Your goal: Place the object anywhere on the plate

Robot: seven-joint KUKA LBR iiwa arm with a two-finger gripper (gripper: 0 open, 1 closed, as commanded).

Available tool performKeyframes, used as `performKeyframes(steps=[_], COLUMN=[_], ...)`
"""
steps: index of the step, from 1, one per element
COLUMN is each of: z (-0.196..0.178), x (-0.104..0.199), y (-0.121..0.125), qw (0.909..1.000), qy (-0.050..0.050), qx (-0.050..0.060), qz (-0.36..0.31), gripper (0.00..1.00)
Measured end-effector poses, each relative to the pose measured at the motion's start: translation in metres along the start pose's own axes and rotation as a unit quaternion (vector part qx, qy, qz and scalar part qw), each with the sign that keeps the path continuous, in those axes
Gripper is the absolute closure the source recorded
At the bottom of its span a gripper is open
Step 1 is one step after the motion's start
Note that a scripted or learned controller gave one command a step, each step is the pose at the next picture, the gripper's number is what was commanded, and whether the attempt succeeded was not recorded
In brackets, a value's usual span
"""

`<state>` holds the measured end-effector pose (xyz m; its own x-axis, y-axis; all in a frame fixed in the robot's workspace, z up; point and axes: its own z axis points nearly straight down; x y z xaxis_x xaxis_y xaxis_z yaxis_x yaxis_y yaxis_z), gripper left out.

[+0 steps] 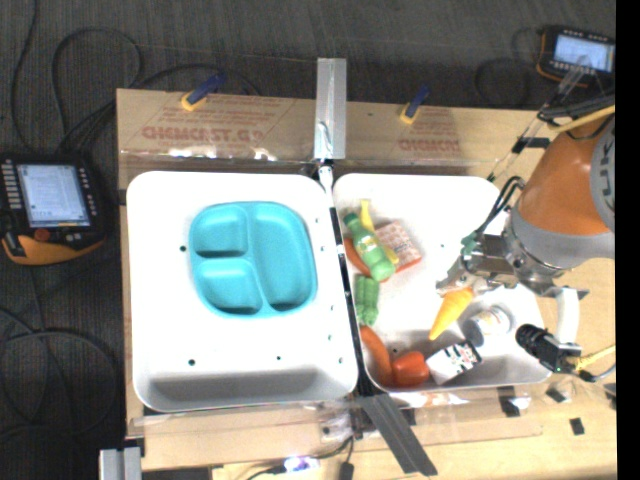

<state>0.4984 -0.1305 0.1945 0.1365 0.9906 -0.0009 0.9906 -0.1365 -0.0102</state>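
Observation:
A turquoise divided plate [252,258] lies in the left bin [160,368], with nothing on it. My gripper [468,284] is over the right bin [420,193], near its right side. An orange carrot-shaped toy [449,314] lies tilted just below the gripper, its upper end right at the gripper's tip. The arm's body hides how the gripper meets the carrot.
The right bin also holds a green bottle [369,251], a pink packet [397,240], a green piece [366,300], a red-orange item [399,365], a black-and-white item [456,359] and a round white thing [490,323]. A divider wall [343,278] runs between the bins.

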Motion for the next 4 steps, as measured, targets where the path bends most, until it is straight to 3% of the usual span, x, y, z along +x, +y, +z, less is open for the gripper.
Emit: performKeyframes(steps=[1,2,3,4], z=[0.015,0.014,0.015,0.015], x=[0.079,0.129,0.192,0.192], y=[0.040,0.082,0.063,0.063], qw=[0.9974,0.9896,0.9905,0.9905], qy=[-0.001,-0.002,-0.002,-0.002], qx=[0.000,-0.001,0.000,0.000], qz=[-0.072,-0.144,-0.138,-0.138], gripper=[1.00,1.00,1.00,0.00])
